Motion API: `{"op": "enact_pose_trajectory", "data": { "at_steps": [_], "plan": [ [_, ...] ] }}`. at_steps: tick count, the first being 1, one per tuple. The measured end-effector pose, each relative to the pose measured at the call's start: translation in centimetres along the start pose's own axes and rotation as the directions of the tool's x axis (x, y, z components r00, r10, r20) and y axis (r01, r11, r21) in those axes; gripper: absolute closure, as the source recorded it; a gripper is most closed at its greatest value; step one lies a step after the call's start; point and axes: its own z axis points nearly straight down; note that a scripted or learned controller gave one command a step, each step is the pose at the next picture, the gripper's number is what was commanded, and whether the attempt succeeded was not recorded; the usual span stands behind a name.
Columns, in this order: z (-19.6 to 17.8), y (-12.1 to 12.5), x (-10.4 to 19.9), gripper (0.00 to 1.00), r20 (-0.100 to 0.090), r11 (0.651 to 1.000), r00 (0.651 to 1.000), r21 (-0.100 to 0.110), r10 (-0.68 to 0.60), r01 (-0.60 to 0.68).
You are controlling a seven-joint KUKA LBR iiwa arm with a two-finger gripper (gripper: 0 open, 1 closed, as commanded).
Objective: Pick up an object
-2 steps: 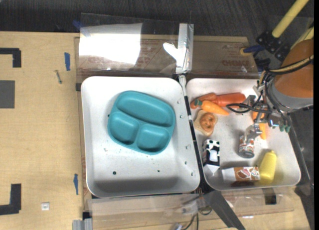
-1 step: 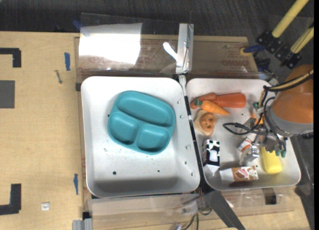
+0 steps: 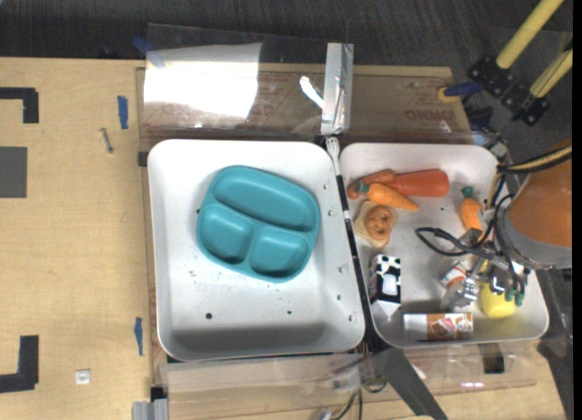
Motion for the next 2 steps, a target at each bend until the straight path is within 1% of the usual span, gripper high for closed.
{"op": "enact_pose_trajectory", "data": {
  "at_steps": [1, 2],
  "plan": [
    [-1.0, 0.1, 0.0, 1.0, -0.001, 1.0, 1.0, 0.001, -0.003, 0.003],
    [-13.4, 1.6, -5.7, 1.0, -0.019, 0.964, 0.963, 0.011, 0.267, -0.267]
  ]
}}
